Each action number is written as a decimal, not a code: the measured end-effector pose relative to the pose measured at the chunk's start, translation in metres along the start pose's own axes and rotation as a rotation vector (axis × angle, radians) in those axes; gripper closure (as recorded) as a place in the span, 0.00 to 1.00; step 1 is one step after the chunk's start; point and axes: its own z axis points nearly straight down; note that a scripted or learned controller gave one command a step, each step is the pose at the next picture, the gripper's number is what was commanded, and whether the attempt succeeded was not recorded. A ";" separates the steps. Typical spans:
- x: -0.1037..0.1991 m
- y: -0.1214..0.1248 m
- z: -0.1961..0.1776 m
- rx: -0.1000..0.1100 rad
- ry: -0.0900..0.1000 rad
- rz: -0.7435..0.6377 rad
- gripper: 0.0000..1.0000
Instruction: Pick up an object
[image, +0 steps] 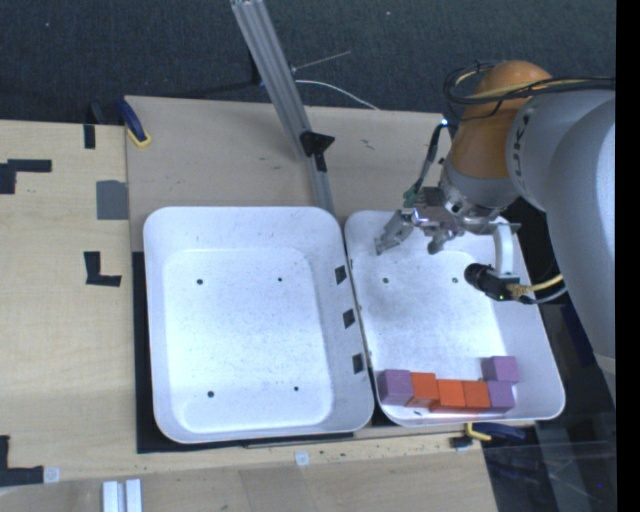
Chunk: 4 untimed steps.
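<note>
Several small blocks lie along the near edge of the right bin (530, 330): a purple block (396, 384) at the left, orange blocks (450, 392) in the middle, and purple blocks (500, 378) at the right. My gripper (412, 237) hangs over the far end of the right bin, well away from the blocks. Its two fingers stand spread apart with nothing between them.
The left bin (245, 320) sits beside the right one, with black clips along the shared edge. A slanted metal rail (285, 95) rises behind the bins. A black cable fitting (490, 282) hangs beside the wrist.
</note>
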 end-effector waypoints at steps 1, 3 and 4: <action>-0.050 -0.025 0.069 0.002 0.000 0.003 0.00; -0.056 -0.014 0.037 -0.009 0.001 -0.004 0.00; -0.066 -0.049 0.020 -0.004 0.001 0.000 0.00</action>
